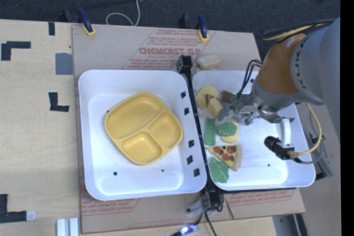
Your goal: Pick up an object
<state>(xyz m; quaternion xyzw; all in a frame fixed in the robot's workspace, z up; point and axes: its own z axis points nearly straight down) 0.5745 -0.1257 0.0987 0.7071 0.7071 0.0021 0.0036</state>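
Bench (33, 119): pale wood surface with black tape marks at the left.

Cardboard sheet (160, 47): brown, printed in red, lying on the bench under both bins and held at its far edge by two blue clamps.

Arm (310, 63): grey with an orange band, entering from the right and reaching over the right bin.

Left bin (91, 85): shallow, white, holding one item.

Right bin (293, 174): shallow, white, set against the left bin, with its toy food gathered along its left side.

Divided plate (144, 127): yellow, three compartments, lying flat near the middle of the left bin.

Gripper (232, 110): low over the left part of the right bin, its tip among the toy food just above the green-topped round piece. Whether it is spread or pressed together cannot be told, and no item is seen pinched in it.

Pizza slice (228, 155): toy wedge with red and green toppings, in the lower left of the right bin.

Yellow round piece (206, 94): toy food in the upper left of the right bin, just left of the gripper.

Green-topped round piece (227, 130): pale rim, green centre, between the gripper and the pizza slice.

Green strip (210, 131): narrow, lying along the bin's left wall, beside the round piece.

Green leaf (218, 171): below the pizza slice, near the front left corner.

Beige piece (208, 61): outside the bins, on the cardboard, just beyond the right bin's far edge.
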